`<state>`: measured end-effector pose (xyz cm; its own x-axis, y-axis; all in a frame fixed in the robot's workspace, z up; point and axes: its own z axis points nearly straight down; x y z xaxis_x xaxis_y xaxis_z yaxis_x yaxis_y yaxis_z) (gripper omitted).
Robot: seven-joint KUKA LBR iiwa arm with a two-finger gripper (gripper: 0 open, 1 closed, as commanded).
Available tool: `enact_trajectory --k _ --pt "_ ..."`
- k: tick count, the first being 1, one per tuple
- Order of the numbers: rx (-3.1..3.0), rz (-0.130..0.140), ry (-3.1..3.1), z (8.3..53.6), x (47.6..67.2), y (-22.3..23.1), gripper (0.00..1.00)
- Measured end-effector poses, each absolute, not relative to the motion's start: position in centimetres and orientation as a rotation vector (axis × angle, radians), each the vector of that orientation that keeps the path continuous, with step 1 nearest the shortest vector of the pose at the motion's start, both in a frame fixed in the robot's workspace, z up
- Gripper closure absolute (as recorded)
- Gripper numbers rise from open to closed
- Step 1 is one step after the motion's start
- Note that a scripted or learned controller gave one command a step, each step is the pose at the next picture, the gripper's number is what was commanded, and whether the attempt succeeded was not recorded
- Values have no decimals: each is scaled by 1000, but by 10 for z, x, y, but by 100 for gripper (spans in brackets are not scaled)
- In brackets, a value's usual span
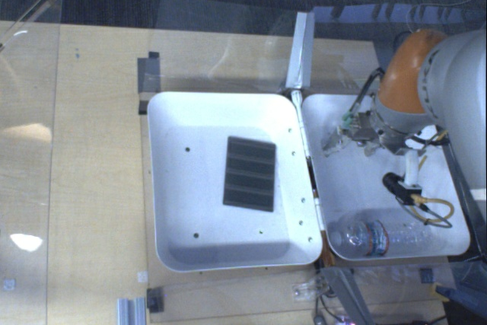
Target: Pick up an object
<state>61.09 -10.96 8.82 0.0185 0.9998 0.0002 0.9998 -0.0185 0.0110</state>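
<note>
One clear bottle [370, 234], one dark ribbed pad [249, 173], two white bins [163, 164].

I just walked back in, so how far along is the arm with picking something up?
Done: the arm has reached over the right bin. In hand: the gripper sits near that bin's far left corner, nothing visibly between its fingers. Left: the clear bottle lies at the near edge, the dark ribbed block in the left bin.
</note>
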Motion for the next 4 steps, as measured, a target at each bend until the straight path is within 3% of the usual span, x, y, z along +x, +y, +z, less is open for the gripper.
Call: enact_trajectory --k 1,2,3,4 --pt "2300 6 2134 144 597 -166 0" --pt "2152 12 2274 89 543 -131 0" --pt "2146 21 2272 102 546 -129 100" --pt "2146 21 2272 102 546 -129 0"
